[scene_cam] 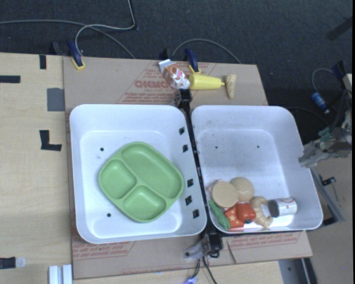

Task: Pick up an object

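The objects I might pick sit heaped in the near corner of the right bin (248,120): two tan round discs (225,193) side by side, a red piece (244,213) with green beside it, and a small white bottle (282,207) lying on its side, long axis running left–right. The left bin (83,123) holds a green divided plate (141,181). My hand (326,144) hangs off the right bin's right rim — its grip I cannot tell.

Arm's grey pincer (319,149) at the view's right edge, low, pointing left
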Action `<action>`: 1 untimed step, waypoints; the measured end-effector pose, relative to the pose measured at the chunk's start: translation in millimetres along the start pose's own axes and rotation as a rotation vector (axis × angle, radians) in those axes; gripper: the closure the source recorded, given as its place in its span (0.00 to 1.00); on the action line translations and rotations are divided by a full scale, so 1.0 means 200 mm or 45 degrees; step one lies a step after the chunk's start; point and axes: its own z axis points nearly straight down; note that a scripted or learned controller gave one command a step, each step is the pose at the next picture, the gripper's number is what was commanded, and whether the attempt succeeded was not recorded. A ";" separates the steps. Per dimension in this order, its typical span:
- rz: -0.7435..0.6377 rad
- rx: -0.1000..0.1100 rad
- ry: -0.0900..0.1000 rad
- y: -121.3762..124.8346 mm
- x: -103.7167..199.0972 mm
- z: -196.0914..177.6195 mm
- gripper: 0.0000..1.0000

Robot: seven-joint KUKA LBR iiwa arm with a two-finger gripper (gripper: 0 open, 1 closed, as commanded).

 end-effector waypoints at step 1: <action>-0.002 0.000 0.001 -0.05 0.16 0.12 1.00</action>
